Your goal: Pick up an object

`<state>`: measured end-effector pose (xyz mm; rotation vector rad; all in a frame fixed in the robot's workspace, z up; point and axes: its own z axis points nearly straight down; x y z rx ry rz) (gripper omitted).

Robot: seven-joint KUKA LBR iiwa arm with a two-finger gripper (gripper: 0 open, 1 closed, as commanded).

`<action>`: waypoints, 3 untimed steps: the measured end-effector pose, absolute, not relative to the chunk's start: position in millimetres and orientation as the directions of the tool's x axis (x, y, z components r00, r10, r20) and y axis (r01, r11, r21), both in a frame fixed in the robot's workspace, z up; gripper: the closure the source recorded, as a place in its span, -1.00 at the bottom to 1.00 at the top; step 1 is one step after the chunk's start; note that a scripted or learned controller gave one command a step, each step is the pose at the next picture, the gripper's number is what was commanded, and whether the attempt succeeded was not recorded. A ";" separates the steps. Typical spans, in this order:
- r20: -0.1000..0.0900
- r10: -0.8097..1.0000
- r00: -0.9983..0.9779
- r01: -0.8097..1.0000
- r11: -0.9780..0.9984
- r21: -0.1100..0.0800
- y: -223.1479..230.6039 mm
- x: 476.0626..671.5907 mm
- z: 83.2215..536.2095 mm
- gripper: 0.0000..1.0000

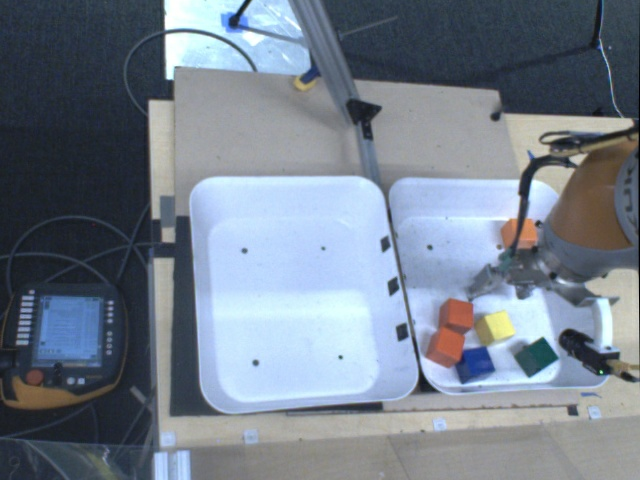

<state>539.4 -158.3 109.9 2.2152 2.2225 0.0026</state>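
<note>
the gripper [497,278] hung low in the right bin [425,203], fingers apart and gripping nothing, above the orange block [456,314] and yellow block [494,327] (tightly clustered). best to centre on one block and descend straight before closing.

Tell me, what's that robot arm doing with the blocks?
The grey robot arm reaches into the right bin, its gripper low over the blocks. An orange block sits beside it. Two more orange blocks, a yellow one, a blue one and a green one lie nearer the front. Nothing looks grabbed yet.
</note>
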 end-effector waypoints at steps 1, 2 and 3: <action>-0.001 1.000 -0.005 1.000 0.005 0.005 -158.2 540.0 119.1 1.00; -0.003 1.000 -0.002 1.000 0.003 0.006 -167.9 539.9 167.7 1.00; -0.002 1.000 -0.006 1.000 0.006 0.008 -162.9 550.8 221.6 1.00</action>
